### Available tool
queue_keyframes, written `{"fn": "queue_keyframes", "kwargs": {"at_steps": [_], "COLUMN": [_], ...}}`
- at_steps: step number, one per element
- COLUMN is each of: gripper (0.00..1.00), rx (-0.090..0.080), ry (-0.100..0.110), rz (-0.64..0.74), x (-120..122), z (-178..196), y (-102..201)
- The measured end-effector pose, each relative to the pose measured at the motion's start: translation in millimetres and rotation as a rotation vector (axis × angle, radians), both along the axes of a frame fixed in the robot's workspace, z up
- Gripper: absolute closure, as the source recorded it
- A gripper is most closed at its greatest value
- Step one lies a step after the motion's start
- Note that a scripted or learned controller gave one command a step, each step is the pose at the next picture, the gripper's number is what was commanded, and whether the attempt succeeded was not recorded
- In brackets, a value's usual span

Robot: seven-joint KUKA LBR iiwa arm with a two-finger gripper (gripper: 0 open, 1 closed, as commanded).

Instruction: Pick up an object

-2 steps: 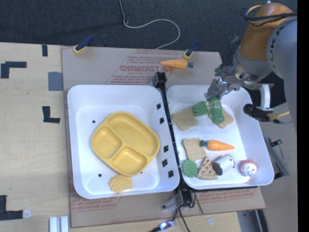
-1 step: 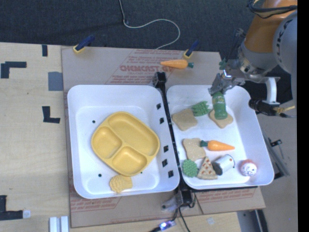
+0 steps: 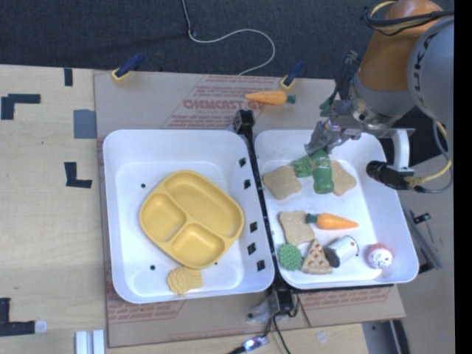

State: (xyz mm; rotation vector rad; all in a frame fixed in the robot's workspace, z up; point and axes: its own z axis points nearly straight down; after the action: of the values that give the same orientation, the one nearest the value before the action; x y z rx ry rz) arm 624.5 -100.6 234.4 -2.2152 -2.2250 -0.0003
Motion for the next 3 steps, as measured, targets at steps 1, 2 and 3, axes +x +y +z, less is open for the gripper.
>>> {"fn": "queue_keyframes", "kwargs": {"at_steps": [1, 2, 3], "gripper": [1.00, 1.00, 1.00], "rx": [0.000, 0.000, 0.000], "ry": [0.003, 0.002, 0.005], "rz": [0.000, 0.002, 0.001], "x": [-26.1, -45.8, -78.2], "z": [-9.4, -4.8, -17.9], "y": [37.0, 79.4, 127.6]}}
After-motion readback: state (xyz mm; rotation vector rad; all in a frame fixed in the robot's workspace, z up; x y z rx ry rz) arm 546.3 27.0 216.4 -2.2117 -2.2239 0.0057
